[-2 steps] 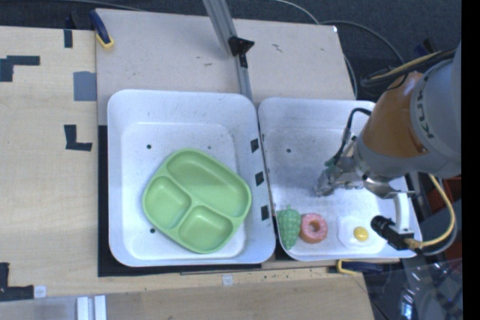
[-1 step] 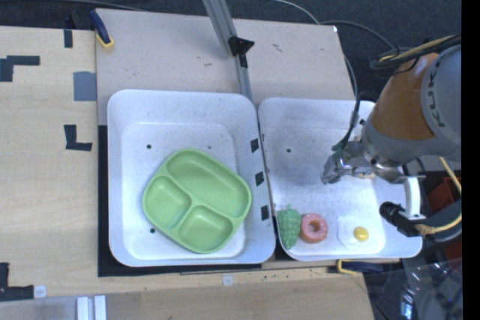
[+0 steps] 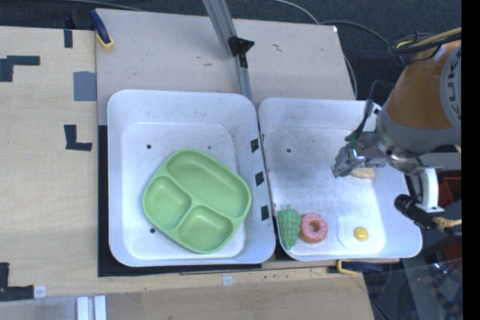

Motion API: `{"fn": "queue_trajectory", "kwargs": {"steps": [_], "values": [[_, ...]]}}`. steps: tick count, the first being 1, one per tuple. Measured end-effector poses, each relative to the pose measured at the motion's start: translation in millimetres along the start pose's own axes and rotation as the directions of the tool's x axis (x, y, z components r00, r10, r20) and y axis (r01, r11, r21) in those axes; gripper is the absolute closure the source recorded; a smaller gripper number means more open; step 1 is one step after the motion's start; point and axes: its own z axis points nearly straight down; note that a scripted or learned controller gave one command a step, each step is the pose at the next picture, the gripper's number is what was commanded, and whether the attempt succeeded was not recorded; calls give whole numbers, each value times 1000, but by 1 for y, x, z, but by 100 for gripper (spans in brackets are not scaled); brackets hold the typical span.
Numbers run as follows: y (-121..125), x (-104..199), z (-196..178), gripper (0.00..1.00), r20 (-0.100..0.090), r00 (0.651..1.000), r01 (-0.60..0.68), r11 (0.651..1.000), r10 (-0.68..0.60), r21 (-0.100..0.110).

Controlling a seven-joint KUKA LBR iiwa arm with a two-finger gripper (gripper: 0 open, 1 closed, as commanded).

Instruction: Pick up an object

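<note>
My gripper (image 3: 347, 163) hangs over the right side of the right bin (image 3: 315, 124), reaching in from the right. A small pale tan object (image 3: 365, 174) lies just beside its tip, partly hidden by it. Along the bin's front edge lie a green ridged toy (image 3: 288, 225), a pink frosted doughnut (image 3: 313, 228) and a small yellow piece (image 3: 361, 234) on a white disc. I see nothing held between the fingers.
The left bin (image 3: 127, 124) holds a light green divided plate (image 3: 196, 200). A grey metal pole (image 3: 217, 4) slants down to the ridge between the bins. A blue and yellow clamp (image 3: 101, 29) sits at the board's far left corner.
</note>
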Motion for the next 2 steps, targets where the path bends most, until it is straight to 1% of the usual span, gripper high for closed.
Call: {"fn": "queue_trajectory", "kwargs": {"steps": [1, 2], "values": [[-1, 7, -60, 100, 1, 1000, 2, 1000, -2, -3], [0, 7, -102, 100, 1, 1000, 1, 1000, -1, -1]]}}
